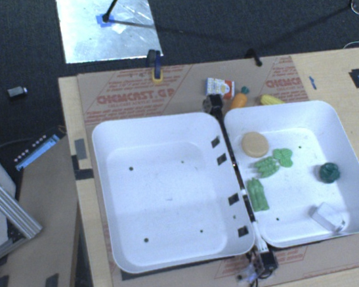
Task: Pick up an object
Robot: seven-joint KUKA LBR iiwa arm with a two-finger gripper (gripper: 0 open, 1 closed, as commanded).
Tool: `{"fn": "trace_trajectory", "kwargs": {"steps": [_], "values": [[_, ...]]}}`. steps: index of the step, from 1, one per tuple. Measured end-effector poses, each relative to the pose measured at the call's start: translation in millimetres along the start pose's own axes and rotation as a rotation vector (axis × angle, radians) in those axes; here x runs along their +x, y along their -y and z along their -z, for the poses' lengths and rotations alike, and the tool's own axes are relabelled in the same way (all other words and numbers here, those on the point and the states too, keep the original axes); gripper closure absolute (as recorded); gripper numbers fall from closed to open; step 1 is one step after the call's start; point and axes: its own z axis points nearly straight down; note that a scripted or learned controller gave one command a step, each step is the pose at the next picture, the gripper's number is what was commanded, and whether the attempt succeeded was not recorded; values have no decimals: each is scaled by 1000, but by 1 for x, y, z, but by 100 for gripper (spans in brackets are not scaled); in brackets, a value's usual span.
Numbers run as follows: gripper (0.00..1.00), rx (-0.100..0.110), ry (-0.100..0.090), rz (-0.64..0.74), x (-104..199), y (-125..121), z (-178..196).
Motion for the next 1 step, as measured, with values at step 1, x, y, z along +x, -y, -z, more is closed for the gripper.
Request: {"fn": "trace_trajectory", "kwargs": {"steps": [1], "values": [[100,0,0,1,-8,0,8]]}}
